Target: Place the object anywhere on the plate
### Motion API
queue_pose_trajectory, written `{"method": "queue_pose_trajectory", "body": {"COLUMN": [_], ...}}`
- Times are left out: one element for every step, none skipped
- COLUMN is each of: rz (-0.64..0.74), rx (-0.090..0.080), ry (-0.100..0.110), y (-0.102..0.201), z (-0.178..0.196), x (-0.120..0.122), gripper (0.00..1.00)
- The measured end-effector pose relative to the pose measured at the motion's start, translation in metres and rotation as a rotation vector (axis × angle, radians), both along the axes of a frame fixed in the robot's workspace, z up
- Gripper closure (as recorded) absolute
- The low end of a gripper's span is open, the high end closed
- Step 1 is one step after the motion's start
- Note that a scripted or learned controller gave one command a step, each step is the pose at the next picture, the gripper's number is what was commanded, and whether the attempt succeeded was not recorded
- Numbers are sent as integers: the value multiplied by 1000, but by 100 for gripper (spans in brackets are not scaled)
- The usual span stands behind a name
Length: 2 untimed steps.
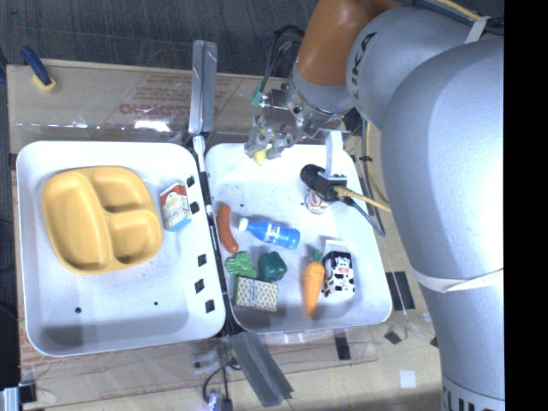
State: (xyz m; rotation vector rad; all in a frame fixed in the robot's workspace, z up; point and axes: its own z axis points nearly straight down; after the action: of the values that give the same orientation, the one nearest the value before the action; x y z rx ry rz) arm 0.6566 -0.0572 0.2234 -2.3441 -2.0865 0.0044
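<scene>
So the gripper (267, 144) is sitting at the upper middle of the frame, over the top edge of the right bin (372, 311), and there's a small yellow thing (261, 151) right at its tips. Looks to me like it's pinched between the fingers, so I'd call it clenched on that yellow thing, though it's tiny and partly covered by the hardware, so I can't say what it is.

The bit that matters for the next move: the plate (101, 217), a yellow divided one, is in the left bin (38, 315), off to the lower left of the gripper. The divider between the two bins lies between them, so the move is basically a sideways haul to the left and a bit toward the bottom of the frame. The yellow thing is well apart from the plate right now.

One thing to watch: a little carton (175, 205) sits just beside the plate's right edge, right on the approach path.

The right bin also has a carrot (312, 286), a blue bottle (272, 231) and a sausage (226, 228), all below the gripper.
</scene>
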Motion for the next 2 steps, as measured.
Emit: {"method": "queue_pose_trajectory", "body": {"rz": [73,258], "rx": [-2,0], "ry": [-5,-3], "y": [-26,43], "z": [9,-13], "x": [0,0], "gripper": [100,100]}}
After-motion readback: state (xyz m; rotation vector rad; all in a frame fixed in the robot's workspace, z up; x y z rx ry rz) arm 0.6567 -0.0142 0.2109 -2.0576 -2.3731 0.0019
